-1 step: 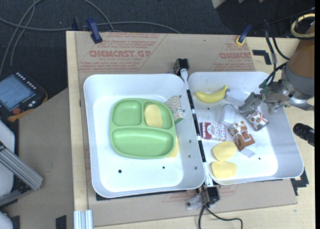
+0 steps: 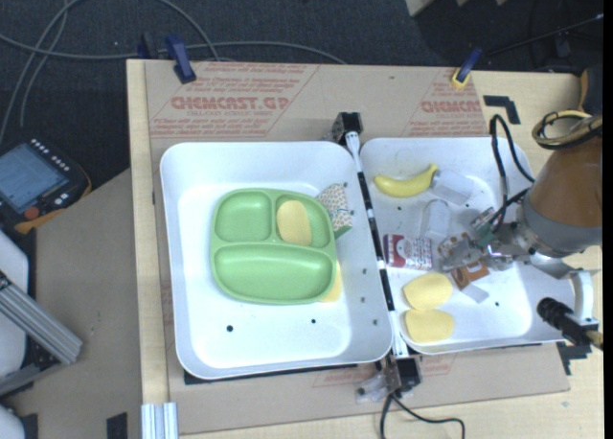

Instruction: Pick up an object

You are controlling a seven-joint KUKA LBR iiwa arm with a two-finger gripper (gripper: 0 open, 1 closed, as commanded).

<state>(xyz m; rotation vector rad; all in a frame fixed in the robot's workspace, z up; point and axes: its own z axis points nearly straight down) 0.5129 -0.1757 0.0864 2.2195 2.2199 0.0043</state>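
target: likeliest pick is the brown item (image 2: 469, 276) right under the gripper (image 2: 466, 257), mid right bin (image 2: 517, 322); small, partly hidden, can't ID it
alt targets: yellow pieces (image 2: 428, 290) near the bin's front-left corner, second one (image 2: 430, 325) just in front, touching or nearly so; packet (image 2: 410, 252) w/ red label by the bin's left wall; banana (image 2: 406, 182) near the back-left corner
key relation: brown item lies directly below the tool, slightly toward the bin's front; yellow pieces lie left & frontward of it; packet straight left; banana well apart, toward the back
axis: banana's long axis runs roughly left-right along the back wall; brown item's axis too small to tell
gripper: low in the right bin, arm (image 2: 565, 202) coming in over the bin's right edge; fingers blurred among wires, can't tell if spread or closed; nothing clearly seen between them
stage: judged at descent/grasp try; no lift evident yet
risk: clutter close by; closing could catch the packet's clear wrap instead
left bin (image 2: 192, 332): green tray (image 2: 273, 272) centre, yellow item (image 2: 294, 222) in its back-right compartment; patterned scrap (image 2: 335, 202) at the tray's back-right corner
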